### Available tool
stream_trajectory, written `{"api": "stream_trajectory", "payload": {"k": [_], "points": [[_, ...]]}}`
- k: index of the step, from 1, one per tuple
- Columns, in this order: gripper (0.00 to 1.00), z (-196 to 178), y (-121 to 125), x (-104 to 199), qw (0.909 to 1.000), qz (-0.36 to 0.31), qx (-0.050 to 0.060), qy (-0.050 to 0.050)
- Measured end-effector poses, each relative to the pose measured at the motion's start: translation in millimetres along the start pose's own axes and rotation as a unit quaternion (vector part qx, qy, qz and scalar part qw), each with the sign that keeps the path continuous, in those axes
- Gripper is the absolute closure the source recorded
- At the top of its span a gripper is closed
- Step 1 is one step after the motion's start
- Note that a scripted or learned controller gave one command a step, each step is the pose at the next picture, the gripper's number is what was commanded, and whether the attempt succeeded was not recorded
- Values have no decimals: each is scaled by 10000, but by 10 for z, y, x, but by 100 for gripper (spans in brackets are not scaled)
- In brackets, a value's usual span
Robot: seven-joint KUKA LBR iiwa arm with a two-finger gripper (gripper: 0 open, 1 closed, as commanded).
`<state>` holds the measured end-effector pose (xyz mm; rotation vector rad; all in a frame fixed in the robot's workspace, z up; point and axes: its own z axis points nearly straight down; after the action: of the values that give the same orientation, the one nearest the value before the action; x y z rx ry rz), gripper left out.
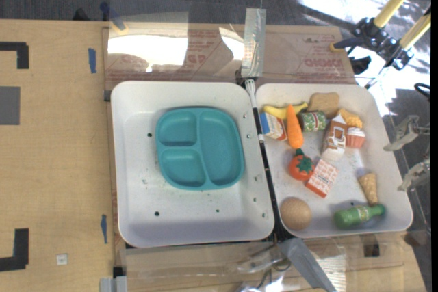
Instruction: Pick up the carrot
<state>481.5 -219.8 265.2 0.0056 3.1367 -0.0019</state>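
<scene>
Pincer state: cannot tell | one carrot (294,126) partly overlaps banana (275,110), right bin (390,167), 12 o'clock | one teal tray (200,147), left bin (130,167)

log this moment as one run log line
task: pick up carrot | carrot: in right bin, among toy food, ungrasped | left bin: teal tray

Orange carrot (294,127); teal divided plate (200,148); white bins (130,167); green bottle (358,215); yellow banana (276,110); tan egg (295,213); red-white carton (321,178).
</scene>
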Motion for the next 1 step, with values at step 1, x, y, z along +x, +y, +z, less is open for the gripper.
{"api": "stream_trajectory", "payload": {"k": [1], "points": [[0, 1281, 9, 33, 9873, 1588, -13, 49]]}}
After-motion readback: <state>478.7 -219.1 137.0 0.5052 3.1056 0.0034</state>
